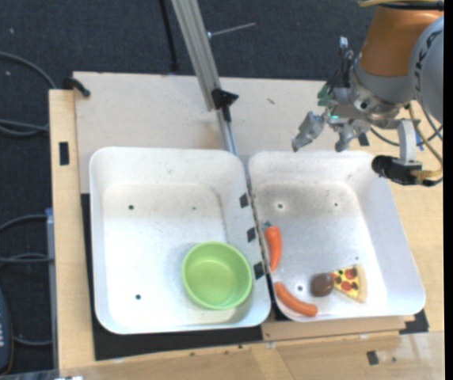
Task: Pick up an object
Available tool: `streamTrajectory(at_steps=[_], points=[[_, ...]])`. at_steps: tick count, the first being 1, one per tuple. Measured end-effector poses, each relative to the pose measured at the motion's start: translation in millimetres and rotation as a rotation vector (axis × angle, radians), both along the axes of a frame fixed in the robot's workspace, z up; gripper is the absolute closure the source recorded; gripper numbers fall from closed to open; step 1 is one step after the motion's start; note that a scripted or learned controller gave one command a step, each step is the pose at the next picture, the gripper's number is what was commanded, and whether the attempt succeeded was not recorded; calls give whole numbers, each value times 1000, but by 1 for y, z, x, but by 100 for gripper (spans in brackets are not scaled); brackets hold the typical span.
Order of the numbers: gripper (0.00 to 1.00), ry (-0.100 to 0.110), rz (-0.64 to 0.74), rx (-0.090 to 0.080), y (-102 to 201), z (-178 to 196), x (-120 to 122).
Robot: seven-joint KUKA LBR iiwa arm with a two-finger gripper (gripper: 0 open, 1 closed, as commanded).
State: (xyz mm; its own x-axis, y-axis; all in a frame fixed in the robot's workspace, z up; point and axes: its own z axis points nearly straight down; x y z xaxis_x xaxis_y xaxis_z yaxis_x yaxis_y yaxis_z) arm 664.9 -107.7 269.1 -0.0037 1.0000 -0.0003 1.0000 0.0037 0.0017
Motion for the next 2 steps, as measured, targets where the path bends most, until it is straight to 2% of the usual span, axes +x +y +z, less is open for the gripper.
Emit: streamTrajectory(at_steps=[1, 2], points=[[0, 0, 0, -1, 0, 0, 0], [0, 4, -5, -3, -7, -43, -1]])
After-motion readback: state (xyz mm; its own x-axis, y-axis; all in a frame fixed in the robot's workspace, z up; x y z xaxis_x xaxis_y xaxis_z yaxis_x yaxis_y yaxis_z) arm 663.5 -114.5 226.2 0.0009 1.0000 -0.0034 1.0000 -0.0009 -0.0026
